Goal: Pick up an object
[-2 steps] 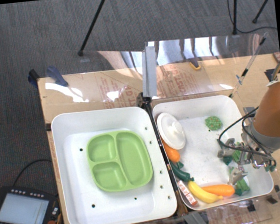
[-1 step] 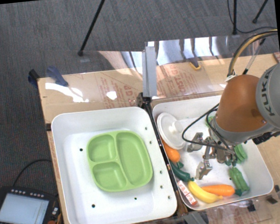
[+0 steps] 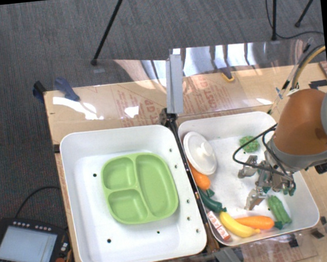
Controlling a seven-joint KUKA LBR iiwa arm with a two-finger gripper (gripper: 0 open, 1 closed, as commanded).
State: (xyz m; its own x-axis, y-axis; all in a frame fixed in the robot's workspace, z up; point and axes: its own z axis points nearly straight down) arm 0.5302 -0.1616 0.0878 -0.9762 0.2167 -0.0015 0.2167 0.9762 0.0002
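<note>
The arm [image 3: 304,129] comes in from the right and hangs over the right-hand bin [image 3: 230,123], its orange band bulging above the wrist. The claw [image 3: 256,186] sits low over the bare white floor in the middle of that bin. Its two metal fingers [image 3: 247,171] stand apart, one toward the back and one toward the front, with only white floor showing between them, so it is open and grips nothing.

The toy food lies scattered around the claw rather than under it. A small green leafy piece [image 3: 249,143] sits just behind the claw, near the back finger. A green pod [image 3: 278,209] lies just to the claw's right and front, by the bin's right wall. Along the front wall lie an orange carrot [image 3: 257,222] and, touching it on the left, a yellow banana [image 3: 235,225]. Left of the banana a small red and white packet [image 3: 219,226] rests in the front left corner. A dark green vegetable [image 3: 212,203] and an orange piece [image 3: 201,180] lie along the left wall, and a white round lid [image 3: 200,151] leans there toward the back.

In the left-hand bin [image 3: 74,167] a green divided plate [image 3: 139,188] lies flat in the middle.
</note>
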